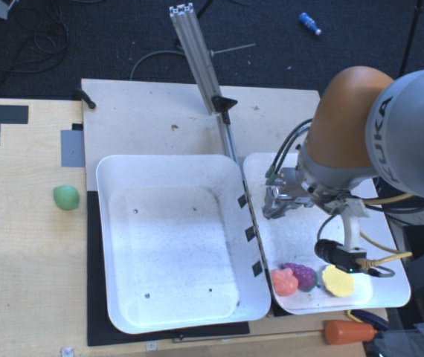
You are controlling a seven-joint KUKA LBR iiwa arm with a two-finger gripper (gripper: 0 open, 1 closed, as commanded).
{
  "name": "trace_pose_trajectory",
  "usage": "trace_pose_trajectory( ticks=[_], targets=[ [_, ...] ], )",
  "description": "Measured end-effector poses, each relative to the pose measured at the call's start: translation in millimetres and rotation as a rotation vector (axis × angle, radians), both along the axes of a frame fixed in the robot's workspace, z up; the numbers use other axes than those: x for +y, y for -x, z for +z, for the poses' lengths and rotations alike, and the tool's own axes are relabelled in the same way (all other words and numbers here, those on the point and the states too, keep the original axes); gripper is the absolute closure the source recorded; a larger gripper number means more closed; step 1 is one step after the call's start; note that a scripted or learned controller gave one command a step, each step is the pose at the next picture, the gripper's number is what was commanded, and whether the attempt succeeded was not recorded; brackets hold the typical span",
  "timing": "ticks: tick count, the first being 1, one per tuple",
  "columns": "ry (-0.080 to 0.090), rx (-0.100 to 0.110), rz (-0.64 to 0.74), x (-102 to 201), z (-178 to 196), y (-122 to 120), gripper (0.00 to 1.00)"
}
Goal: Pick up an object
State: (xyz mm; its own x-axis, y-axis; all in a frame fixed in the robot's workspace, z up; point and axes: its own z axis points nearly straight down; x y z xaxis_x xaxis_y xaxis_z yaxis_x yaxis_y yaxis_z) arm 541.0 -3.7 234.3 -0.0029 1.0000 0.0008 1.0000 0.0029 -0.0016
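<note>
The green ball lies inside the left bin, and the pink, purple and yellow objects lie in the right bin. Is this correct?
Not quite. In the camera view the green ball lies on the wooden bench outside the left bin. The pink, purple and yellow objects do lie in the right bin.

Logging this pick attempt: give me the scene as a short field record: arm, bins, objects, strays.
arm: over the right bin, gripper near its left wall
right bin contents: pink object, purple object, yellow object, clustered at the front edge
gripper vs objects: behind the cluster, not touching
left bin: white, beside the right bin
strays: green ball on the wooden bench left of the bins; orange object in front of the right bin
</note>
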Motion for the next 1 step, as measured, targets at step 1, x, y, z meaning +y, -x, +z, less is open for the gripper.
trace_pose_trajectory(
  ticks=[1],
  targets=[
    [0.000, 0.000, 0.000, 47.4, -10.6, 3.6, 1.00]
  ],
)
